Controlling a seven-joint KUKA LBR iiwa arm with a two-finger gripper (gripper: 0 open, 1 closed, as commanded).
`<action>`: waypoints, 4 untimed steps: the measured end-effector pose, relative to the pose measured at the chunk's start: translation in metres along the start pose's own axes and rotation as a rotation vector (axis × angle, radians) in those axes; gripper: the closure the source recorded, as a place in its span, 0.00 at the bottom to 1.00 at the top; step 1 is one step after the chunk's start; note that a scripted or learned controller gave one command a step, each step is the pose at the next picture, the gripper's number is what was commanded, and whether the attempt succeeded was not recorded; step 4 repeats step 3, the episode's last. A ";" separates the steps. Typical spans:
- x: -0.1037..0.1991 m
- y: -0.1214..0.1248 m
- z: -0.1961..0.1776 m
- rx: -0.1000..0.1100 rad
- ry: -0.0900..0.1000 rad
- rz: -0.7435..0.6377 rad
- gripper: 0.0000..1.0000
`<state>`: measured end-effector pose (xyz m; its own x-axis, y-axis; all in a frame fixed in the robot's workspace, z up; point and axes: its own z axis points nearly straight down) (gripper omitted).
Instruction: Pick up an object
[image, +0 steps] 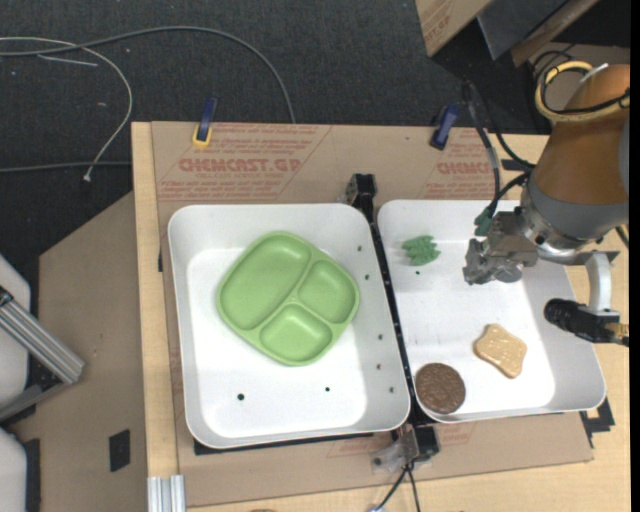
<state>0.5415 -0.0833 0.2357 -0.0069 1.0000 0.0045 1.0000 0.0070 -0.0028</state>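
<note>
In the right bin (560, 395) lie three small objects: a green leafy piece (421, 249) near the back left, a tan waffle-like piece (500, 350) toward the front, and a brown round cookie (440, 387) at the front left corner. My gripper (484, 270) hangs over the right bin's back half, to the right of the green piece and apart from it. Nothing shows between its fingers. The arm comes in from the right.
The left bin (200, 300) holds a green divided plate (289, 297) lying flat in its middle. A black clamp (360, 188) sits where the bins meet at the back. Cables run along the arm at the right.
</note>
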 end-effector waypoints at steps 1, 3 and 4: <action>0.055 -0.011 -0.008 0.000 -0.001 0.001 1.00; 0.155 -0.026 -0.011 -0.002 -0.001 0.000 1.00; 0.155 -0.026 -0.011 -0.002 -0.001 0.000 1.00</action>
